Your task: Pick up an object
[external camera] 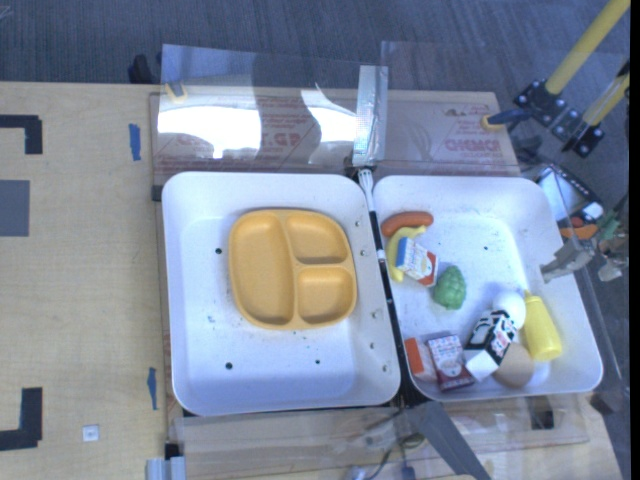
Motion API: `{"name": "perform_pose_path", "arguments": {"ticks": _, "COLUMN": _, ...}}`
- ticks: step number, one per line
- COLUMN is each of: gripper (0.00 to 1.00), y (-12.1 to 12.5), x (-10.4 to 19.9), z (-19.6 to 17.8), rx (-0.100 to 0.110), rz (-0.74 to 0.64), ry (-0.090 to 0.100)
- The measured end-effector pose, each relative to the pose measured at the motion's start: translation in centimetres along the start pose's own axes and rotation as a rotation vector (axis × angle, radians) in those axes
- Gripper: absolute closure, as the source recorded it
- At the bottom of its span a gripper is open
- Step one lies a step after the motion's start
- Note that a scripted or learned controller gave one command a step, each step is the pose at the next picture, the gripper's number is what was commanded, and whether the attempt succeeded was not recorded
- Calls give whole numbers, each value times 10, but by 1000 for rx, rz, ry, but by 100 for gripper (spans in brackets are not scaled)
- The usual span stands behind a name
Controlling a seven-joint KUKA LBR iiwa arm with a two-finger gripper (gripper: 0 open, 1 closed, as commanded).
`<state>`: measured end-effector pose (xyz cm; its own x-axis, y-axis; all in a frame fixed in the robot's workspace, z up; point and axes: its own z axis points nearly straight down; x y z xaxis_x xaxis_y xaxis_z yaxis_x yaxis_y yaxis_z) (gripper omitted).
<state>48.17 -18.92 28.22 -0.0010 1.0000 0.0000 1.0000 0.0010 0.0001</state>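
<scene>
One fixed camera looks down at a slant on the bench (70, 268), both white bins (190, 368) framed, far edge toward twelve o'clock.

You see a pale wooden tabletop (70, 298) carrying two white bins, the near bin (575, 363) beside the hand (572, 258), the far bin (190, 368) beyond.

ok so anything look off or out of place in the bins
Nothing looks spilled or broken. The yellow plate lies flat in the left bin. The toys are crowded toward the right bin's near corner, with the milk carton tipped on its side against the yellow bottle.
</scene>
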Motion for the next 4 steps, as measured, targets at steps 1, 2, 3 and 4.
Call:
{"name": "perform_pose_path", "arguments": {"ticks": 1, "gripper": 0, "y": -3, "x": -22, "z": 101, "rx": 7, "rz": 239, "ry": 3}}
{"name": "perform_pose_path", "arguments": {"ticks": 2, "gripper": 0, "y": 5, "x": 16, "z": 174, "rx": -27, "rz": 322, "ry": -6}}
{"name": "perform_pose_path", "arguments": {"ticks": 3, "gripper": 0, "y": 8, "x": 12, "z": 179, "rx": -33, "rz": 215, "ry": -10}}
{"name": "perform_pose_path", "arguments": {"ticks": 4, "gripper": 0, "y": 7, "x": 2, "z": 179, "rx": -34, "rz": 27, "ry": -16}}
